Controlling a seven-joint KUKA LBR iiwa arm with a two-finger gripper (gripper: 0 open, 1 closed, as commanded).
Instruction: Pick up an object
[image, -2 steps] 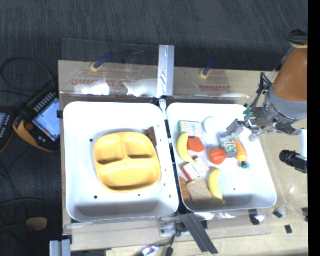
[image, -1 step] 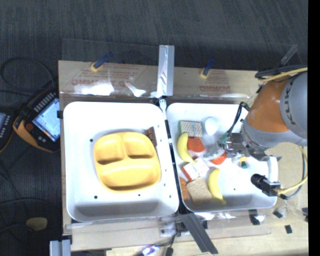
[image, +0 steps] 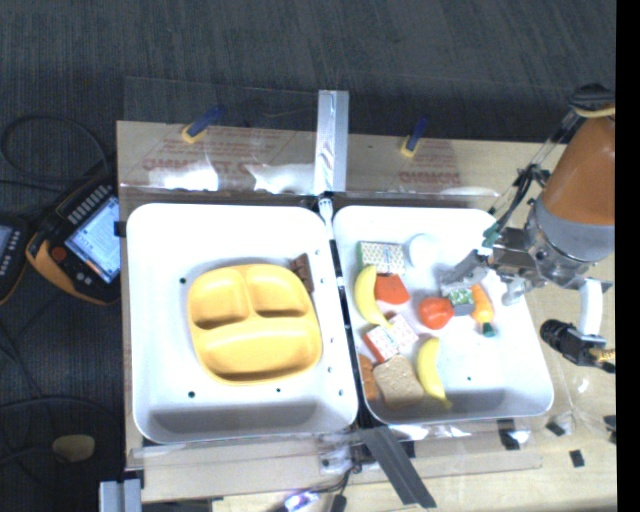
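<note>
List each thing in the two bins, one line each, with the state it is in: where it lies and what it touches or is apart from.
yellow tray: lying flat in left bin
tomato: right bin, beside the carrot
carrot: right bin, lying under the gripper
upper banana: lying along right bin's left side
lower banana: lying beside the bread slice
bread slice: flat, near front wall
gripper: low over right bin

Nothing here can truly be read. Red printing runs across the clear plastic sheet (image: 300, 160) along the far edge of my bench (image: 470, 160) — too faint and blurred to make out a single word. The handheld pendant (image: 88, 240) off the bench's left edge shows a lit blue screen, but its contents are too small — no letters or numbers come through.
</note>
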